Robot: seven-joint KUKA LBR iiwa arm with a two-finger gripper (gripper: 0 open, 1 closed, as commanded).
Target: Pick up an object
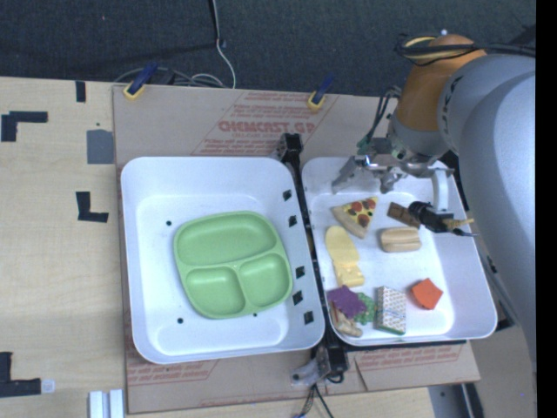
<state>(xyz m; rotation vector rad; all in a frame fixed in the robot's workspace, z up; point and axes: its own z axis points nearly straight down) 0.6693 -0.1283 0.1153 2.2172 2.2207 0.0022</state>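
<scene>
bench: two bins; gripper [376, 171] is seen over right bin [466, 307] near pizza [355, 217]; finger state cannot be told.

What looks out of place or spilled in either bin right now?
Nothing stands out. The green divided plate lies flat in the left bin. In the right bin, the pizza slice, yellow piece, tan block and orange block sit apart, all inside the rim. The gripper hangs over that bin's far edge.

The tray [231, 264] lies mid left bin [144, 181]. In the right bin [470, 320], pizza [356, 217] sits near the far edge, bread [399, 239] right of it, sandwich [391, 309] at the near edge.
</scene>
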